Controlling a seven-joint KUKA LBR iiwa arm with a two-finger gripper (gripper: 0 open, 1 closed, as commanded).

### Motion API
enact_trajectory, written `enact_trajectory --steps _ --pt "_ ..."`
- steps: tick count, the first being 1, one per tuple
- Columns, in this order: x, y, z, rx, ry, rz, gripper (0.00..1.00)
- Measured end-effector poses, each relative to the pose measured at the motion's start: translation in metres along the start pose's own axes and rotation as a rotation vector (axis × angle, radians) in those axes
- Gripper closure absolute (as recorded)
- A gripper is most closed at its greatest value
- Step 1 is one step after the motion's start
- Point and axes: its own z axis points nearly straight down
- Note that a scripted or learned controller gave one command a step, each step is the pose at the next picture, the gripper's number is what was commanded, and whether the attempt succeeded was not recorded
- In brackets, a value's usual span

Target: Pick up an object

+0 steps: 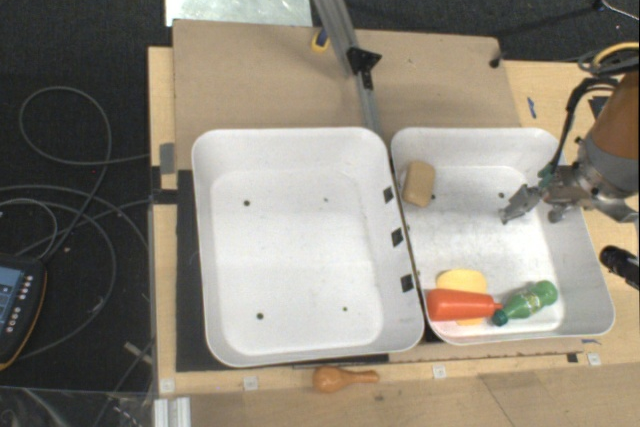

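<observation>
Table (300, 75): tan board top, seen from above at a slant, dark carpet around it with loose cables at the left.

Left bin (295, 245): shallow, white, rounded corners, a few small dark dots on its floor. Sits touching the right bin along a shared edge marked by small black clips.

Right bin (470, 150): same white make, holds all four loose objects seen inside the bins.

Arm (615, 150): grey with an orange band, enters from the right edge and hangs over the right side of the right bin. A black cable loops above it.

Grey pole (335, 10): slants down from the top of the view toward the gap between the bins, with a black clamp partway along.

Gripper (525, 203): dark metal fingers point left and down over the bin floor, near the right bin's middle-right. Whether the fingers are parted or closed I cannot tell from this angle; nothing shows between them.

Orange carrot-shaped toy (460, 305): lies flat near the front wall of the right bin, tip toward the right.

Green bottle toy (527, 302): lies on its side just right of the carrot toy, touching its tip, well below the gripper.

Yellow piece (462, 281): rounded, just behind the carrot toy, touching it.

Tan block (418, 183): at the right bin's back left, against the dividing wall, well apart from the gripper.

Tan pear-shaped item (340, 377): outside the bins, on the table's front edge.
</observation>
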Motion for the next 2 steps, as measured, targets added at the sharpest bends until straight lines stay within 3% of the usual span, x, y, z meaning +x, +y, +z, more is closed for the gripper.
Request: enact_trajectory --steps 1,2 --pt "0.001 0.007 0.044 -0.001 0.000 0.000 0.00" --pt "0.001 0.007 0.061 -0.003 -0.001 0.001 0.00"
